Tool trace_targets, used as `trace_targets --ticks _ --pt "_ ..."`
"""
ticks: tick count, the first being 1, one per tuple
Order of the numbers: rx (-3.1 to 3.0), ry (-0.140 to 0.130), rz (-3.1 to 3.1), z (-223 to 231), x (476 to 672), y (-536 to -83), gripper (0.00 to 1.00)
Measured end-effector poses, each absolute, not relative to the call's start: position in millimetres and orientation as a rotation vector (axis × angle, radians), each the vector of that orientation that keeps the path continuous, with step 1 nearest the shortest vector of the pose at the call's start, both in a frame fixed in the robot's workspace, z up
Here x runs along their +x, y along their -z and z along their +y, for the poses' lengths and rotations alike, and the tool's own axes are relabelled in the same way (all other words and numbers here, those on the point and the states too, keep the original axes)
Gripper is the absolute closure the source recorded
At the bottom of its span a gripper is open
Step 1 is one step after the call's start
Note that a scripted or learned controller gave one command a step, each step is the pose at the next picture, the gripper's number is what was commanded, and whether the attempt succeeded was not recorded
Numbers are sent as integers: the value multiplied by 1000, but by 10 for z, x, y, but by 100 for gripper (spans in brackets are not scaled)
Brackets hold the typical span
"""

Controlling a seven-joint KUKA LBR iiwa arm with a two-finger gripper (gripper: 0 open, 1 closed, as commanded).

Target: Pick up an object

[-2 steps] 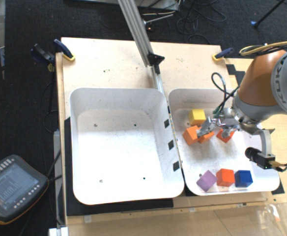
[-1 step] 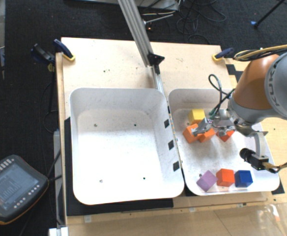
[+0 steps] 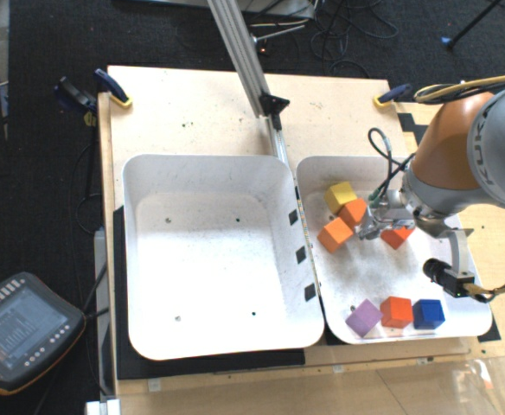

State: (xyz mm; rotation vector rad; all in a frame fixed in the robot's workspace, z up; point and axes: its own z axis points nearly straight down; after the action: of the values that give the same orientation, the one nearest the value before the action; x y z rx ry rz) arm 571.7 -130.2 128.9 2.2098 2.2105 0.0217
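While the arm reaches in from three o'clock, its tool sits low in the right bin, among a knot of blocks near that bin's centre; whether the tool is open, closed or gripping anything I cannot tell, since the wrist hides that part. At nine o'clock of the tool, just beside it, lies an orange block; touching that one at eleven o'clock is a yellow block; at seven o'clock of it lies a second orange block, tilted. At four o'clock of the tool a red-orange block peeps from under the wrist, perhaps touching the tool, though the view is too crowded to be sure. Along the right bin's six o'clock rim three blocks stand in a row, well apart from the tool: a purple block, a red-orange cube touching it, and a blue block just beside that. The left bin lies at nine o'clock, its wall touching the right bin's. Both bins rest on the pale desk, with clamps at its far corners; a grey pendant lies on the floor at eight o'clock.
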Motion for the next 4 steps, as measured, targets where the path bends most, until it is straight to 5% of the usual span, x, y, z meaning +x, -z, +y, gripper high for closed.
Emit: trace_targets --ticks 1,3,4 --pt "2216 -4 2221 -1295 5637 -1777 100" --pt "2214 -5 2221 -1308 5791 -2683 100" --pt "2214 -1 2229 -875 5822 -2651 100"
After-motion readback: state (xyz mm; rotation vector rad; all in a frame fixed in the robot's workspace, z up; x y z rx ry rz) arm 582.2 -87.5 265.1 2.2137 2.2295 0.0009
